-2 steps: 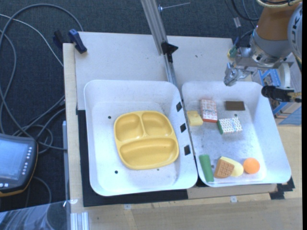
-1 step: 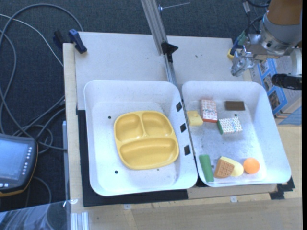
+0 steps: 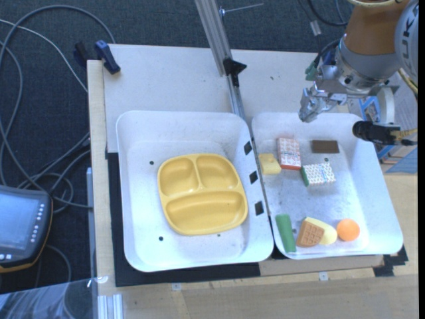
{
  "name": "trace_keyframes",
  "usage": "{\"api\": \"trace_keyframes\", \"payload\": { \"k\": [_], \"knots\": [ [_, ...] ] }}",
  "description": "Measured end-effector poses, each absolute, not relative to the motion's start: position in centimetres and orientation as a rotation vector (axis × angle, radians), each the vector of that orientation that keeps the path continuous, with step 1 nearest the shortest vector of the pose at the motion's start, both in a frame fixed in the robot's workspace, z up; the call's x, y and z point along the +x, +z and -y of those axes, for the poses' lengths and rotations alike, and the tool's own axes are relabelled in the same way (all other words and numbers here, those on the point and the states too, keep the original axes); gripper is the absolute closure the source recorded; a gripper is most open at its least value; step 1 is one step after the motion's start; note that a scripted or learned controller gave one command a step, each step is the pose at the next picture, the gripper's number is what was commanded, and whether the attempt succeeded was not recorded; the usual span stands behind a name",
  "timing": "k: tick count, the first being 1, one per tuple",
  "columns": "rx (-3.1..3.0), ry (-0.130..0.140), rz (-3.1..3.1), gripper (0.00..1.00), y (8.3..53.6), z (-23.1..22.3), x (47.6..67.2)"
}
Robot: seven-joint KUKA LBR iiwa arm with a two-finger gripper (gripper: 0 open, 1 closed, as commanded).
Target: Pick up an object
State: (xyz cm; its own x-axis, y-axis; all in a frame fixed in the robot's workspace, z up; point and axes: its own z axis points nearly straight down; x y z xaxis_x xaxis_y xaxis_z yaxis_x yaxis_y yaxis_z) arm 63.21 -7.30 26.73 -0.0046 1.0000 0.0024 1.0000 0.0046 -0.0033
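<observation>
My gripper (image 3: 309, 110) hangs over the far rim of the right bin (image 3: 372, 178), above and behind the objects, and nothing shows between its fingers. In that bin lie a red and white box (image 3: 289, 153), a pale yellow block (image 3: 269, 163), a brown flat piece (image 3: 325, 146), a green and white patterned box (image 3: 319, 174), a green cylinder (image 3: 284, 232), a waffle-like piece on a yellow shape (image 3: 313, 232) and an orange ball (image 3: 348, 230).
The left bin (image 3: 133, 198) holds a yellow divided plate (image 3: 201, 193). A metal pole (image 3: 211, 18) rises at the back between the bins. Cables and a pendant (image 3: 20, 224) lie off the bench to the left.
</observation>
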Motion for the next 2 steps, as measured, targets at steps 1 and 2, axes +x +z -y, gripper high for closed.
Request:
{"api": "trace_keyframes", "payload": {
  "k": [1, 2],
  "knots": [
    [-2.213, -0.001, 2.225, 1.0, 27.2, 2.7, 61.3],
    [-2.211, 0.0, 2.225, 1.0, 27.4, -2.2, 58.9]
  ]
}}
